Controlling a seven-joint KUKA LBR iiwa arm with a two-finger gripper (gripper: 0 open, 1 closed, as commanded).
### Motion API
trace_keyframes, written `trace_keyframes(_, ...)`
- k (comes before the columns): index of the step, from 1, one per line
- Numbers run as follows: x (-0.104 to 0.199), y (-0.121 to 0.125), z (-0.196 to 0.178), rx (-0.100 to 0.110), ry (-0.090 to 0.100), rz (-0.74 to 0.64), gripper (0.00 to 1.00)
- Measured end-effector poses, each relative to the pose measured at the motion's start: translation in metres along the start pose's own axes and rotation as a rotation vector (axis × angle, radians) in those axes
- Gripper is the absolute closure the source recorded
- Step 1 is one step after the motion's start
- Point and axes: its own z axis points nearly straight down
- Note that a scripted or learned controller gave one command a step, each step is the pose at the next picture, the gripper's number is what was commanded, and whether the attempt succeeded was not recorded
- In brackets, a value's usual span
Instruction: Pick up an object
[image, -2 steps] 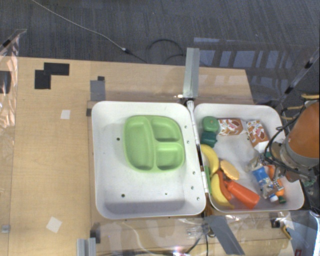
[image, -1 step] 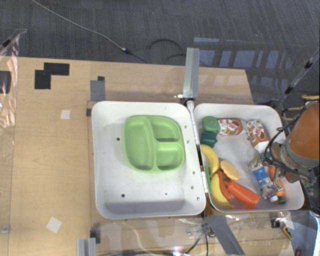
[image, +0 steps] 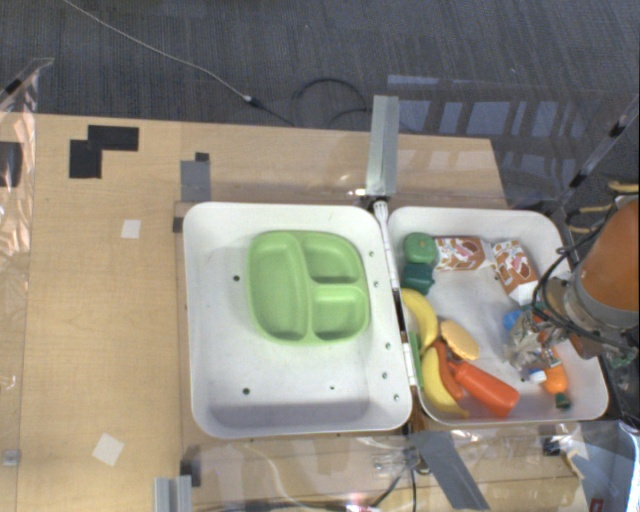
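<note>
Reaching in over the near right corner of the right bin (image: 590, 405), the pincer (image: 530, 345) hangs low among small cluttered items; whether it is open or closed cannot be told. Left of it lie an orange carrot (image: 485, 388) and two bananas (image: 422, 318). Farther back sit a green block (image: 418, 262) and snack packets (image: 460, 252). Beyond the bin's left wall, a green divided plate (image: 305, 285) rests in the left bin (image: 215, 330) on the tabletop (image: 100, 330)

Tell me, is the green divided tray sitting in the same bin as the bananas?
No, the green tray lies in the left bin; the bananas are in the right bin.
</note>
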Motion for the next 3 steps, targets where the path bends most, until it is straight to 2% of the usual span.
trace_keyframes(1,-0.068,0.055,-0.141,-0.004,0.003,0.201,1.0)
trace_keyframes(2,-0.065,0.054,-0.137,-0.007,0.011,0.205,0.0)
trace_keyframes(3,-0.061,0.013,0.009,-0.007,0.016,0.36,0.0)
